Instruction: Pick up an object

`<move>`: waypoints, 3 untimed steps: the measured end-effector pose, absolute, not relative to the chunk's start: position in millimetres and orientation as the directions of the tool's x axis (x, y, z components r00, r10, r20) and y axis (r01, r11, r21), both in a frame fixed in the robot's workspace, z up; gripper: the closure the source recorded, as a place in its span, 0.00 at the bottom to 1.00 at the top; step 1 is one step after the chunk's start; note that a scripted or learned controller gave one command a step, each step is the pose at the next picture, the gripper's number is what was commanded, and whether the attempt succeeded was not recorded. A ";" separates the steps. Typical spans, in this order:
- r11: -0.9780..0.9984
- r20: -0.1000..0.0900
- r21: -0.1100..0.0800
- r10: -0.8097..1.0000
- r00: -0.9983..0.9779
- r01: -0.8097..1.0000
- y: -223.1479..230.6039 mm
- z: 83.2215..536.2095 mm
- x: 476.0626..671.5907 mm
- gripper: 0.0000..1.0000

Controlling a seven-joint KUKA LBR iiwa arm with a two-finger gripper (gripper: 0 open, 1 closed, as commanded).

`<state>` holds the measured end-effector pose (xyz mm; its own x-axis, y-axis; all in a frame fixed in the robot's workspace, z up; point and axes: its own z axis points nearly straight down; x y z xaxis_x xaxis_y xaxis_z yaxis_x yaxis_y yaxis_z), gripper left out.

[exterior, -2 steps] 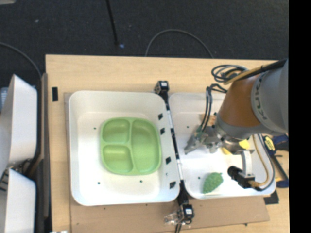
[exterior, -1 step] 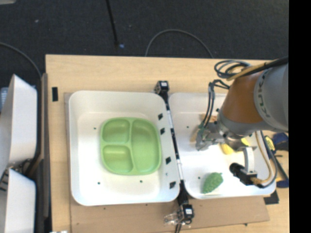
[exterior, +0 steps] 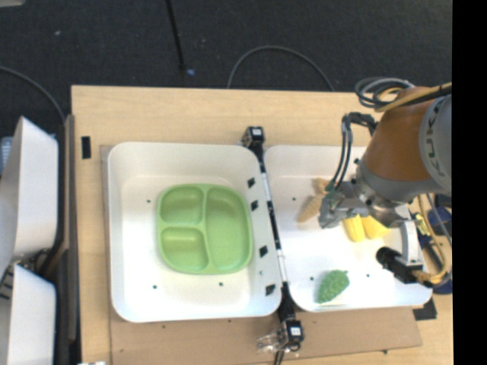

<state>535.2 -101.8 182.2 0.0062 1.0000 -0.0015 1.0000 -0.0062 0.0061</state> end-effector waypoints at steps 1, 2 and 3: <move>0.002 -0.002 0.009 1.000 -0.002 1.000 -104.1 244.8 543.7 1.00; 0.003 -0.001 0.005 1.000 -0.003 1.000 -105.1 268.3 545.0 1.00; 0.007 0.000 0.001 1.000 -0.007 1.000 -46.0 257.0 548.0 1.00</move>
<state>548.0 -46.0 257.0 -0.0067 1.0000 0.0004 1.0000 0.0066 0.0009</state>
